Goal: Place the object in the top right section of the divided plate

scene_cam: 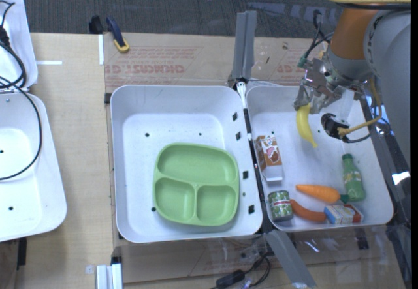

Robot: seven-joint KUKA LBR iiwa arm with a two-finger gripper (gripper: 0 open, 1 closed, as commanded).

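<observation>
Two white bins sit side by side, and the green divided plate [196, 184] in the left bin [127, 151] is the marker for everything else. Nearest the camera, just right of the plate across the bin wall, lie a small can [279, 205], two carrots [318, 192], a little box [342, 214] and a green bottle [353, 177]. Farther back, right of the plate, stands a small carton [269, 151]. Farthest, up and right of the plate, the gripper [316, 98] looks closed on the top of a banana [305, 126], which hangs below its fingers over the right bin [385, 209]. To do this step well, I would lift the banana clear of the bin wall, carry it left slowly so it does not swing, and lower it over the plate's far-right part before letting go.
</observation>
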